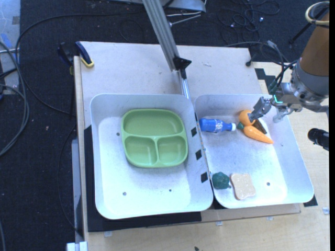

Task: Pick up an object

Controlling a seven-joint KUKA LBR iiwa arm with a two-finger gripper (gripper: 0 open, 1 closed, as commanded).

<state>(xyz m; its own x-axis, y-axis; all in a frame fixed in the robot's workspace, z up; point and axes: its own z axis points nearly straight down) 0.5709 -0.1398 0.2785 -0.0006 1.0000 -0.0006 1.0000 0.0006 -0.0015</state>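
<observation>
My gripper (268,112) hangs over the far right side of the right bin (282,161), with its two fingers spread open and nothing between them. One finger (260,109) is just above the orange carrot (255,129), which lies slantwise below it. A blue bottle (216,125) lies left of the carrot. Near the bin's front lie a small green toy (221,180) and a tan slice of bread (243,185).
The left bin (104,192) holds a green divided plate (155,138). A slanted metal pole (163,30) rises from between the bins toward the back. Cables run over the dark floor around the bench.
</observation>
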